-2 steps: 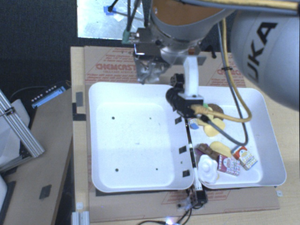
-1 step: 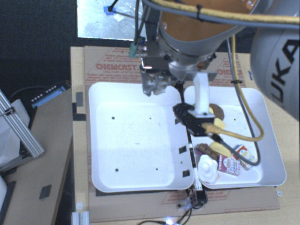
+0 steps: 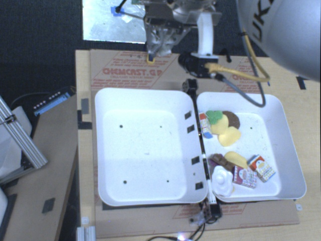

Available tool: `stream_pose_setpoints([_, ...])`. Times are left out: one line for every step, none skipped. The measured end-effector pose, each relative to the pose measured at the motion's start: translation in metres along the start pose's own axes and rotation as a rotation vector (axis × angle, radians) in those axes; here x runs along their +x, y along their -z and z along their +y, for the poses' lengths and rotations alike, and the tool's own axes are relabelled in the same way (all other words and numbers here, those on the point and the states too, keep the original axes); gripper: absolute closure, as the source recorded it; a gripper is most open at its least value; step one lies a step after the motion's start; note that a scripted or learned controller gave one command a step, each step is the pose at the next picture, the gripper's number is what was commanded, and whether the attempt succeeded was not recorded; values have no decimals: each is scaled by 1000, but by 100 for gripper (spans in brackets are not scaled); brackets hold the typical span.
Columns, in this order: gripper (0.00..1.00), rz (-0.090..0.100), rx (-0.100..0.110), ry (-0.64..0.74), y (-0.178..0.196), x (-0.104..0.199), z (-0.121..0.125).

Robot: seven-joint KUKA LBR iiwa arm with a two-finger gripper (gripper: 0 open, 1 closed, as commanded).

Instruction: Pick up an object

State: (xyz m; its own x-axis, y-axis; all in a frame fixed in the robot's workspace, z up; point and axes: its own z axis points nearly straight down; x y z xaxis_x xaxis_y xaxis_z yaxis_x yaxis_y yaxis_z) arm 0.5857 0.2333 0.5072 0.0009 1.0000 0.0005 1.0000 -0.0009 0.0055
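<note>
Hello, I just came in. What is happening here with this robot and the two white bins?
A grey robot arm is meant to pick up an object. Its gripper hangs above the cardboard behind the left bin, away from the items. The small objects, among them a yellow piece and a white piece, all lie in the right bin. Nothing has been picked yet.

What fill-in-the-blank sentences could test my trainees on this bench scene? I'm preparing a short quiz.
1. All the toys lie in the ____ bin.
2. The claw hangs above the ____ board, beyond both bins.
3. The green toy lies next to a ____ round toy.

Missing words: right; cardboard; brown
</note>
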Motion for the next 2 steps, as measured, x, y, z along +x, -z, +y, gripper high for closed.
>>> stream_pose_setpoints([100,2,1,5,27,1,-23])
stream_pose_setpoints([100,1,8,8,17,1,-103])
